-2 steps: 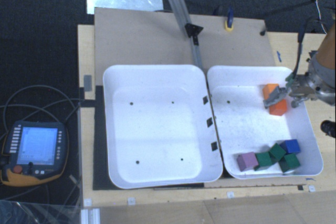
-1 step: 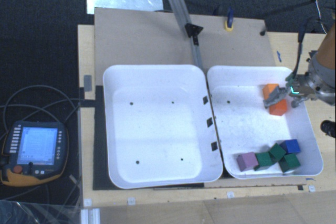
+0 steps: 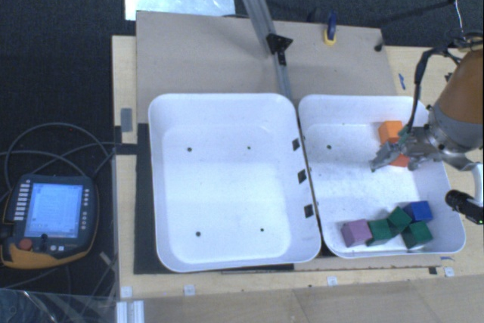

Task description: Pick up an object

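Observation:
In the right bin [image 3: 333, 185], an orange block [image 3: 390, 131] lies near the far right side. My gripper [image 3: 390, 157] hangs low just in front of that block, reaching in from the right, and a small patch of orange shows beneath it. Along the bin's near edge lie a purple block [image 3: 352, 232], three green blocks [image 3: 380, 229] and a blue block [image 3: 418, 211], all apart from the gripper.
The left bin [image 3: 227, 106] stands beside the right one, with a shared divider between them. A slanted metal pole [image 3: 257, 0] rises behind the bins. A teach pendant [image 3: 49, 219] with cables lies to the bench's left.

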Robot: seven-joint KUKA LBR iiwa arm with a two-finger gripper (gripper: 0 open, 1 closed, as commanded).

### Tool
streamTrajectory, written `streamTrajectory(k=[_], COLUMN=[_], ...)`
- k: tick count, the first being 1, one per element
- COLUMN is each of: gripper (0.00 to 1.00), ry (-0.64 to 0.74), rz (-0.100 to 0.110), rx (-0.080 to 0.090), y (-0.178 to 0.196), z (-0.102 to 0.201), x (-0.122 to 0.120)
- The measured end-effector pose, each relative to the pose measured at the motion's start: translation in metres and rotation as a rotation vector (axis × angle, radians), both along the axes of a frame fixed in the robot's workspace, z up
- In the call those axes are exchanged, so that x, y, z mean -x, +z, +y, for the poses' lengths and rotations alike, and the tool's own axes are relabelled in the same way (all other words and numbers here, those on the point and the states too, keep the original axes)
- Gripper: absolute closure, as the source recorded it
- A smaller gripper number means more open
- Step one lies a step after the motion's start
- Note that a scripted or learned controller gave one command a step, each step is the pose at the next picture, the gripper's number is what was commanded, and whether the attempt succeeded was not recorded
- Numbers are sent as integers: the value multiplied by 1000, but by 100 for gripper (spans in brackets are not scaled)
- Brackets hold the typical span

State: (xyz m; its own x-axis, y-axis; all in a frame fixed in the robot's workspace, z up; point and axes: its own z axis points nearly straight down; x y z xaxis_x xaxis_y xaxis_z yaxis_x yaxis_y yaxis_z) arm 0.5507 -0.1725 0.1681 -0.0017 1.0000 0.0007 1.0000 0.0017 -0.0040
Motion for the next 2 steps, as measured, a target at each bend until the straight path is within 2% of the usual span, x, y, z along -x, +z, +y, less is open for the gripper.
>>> streamTrajectory(k=[1, 2], gripper=[0, 0], ry=[0, 1], rz=[0, -3], rx=[-1, 1], y=[-62, -78], z=[1, 1], x=[5, 5])
